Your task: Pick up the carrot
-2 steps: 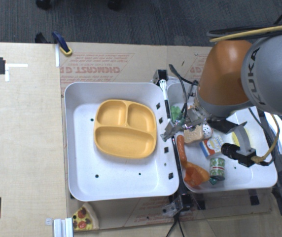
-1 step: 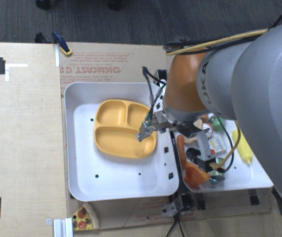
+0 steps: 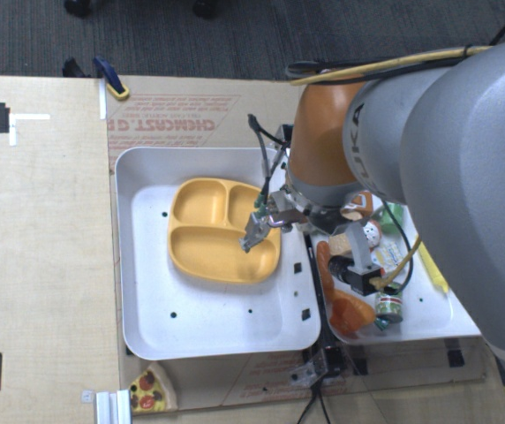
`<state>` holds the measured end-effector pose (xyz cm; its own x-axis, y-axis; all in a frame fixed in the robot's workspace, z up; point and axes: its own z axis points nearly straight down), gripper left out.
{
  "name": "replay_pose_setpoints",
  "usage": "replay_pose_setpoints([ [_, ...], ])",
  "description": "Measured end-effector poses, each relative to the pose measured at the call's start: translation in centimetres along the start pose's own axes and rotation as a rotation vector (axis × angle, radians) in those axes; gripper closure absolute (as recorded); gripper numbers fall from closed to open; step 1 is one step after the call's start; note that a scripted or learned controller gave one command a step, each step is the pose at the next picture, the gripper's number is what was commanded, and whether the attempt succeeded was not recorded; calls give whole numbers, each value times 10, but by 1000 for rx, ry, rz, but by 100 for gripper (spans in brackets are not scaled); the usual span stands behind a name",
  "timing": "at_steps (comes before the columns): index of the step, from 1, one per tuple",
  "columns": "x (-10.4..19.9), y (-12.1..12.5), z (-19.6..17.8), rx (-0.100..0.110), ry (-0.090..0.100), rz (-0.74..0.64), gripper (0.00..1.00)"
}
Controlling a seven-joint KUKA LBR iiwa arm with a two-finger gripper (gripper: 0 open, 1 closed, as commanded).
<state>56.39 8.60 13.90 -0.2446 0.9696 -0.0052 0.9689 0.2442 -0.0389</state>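
The gripper (image 3: 255, 230) is being held over the yellow divided plate (image 3: 201, 237), at the plate's 3 o'clock edge, close to where the ridges between its compartments are meeting. Whether it is released or clenched cannot be told at this slant. The plate is being borne by the left bin (image 3: 146, 316), in that bin's upper middle part. The carrot (image 3: 348, 313) is lying in the right bin (image 3: 429, 312), at about 4 o'clock from the gripper and well apart from it, across the walls where the two bins are meeting. Its orange body is being partly covered by the robot's own wrist parts. Just beside the carrot, at its 3 o'clock, a small jar with a green band (image 3: 388, 308) is being seen. At the carrot's 12 o'clock a pale dotted thing (image 3: 371, 231) and a brown-and-white thing (image 3: 359, 205) are being crowded under the arm (image 3: 464, 148), which is overhanging much of the right bin. Outside the bins, at 7 o'clock from the gripper, a toy pizza slice (image 3: 149, 390) is lying on the cardboard (image 3: 173, 113).
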Motion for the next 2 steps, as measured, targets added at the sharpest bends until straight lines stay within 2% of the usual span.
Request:
replay_pose_setpoints([
  [1,-29,-5,-9,4,-38,32,100],
  [2,28,-50,-30,-35,7,189,100],
])
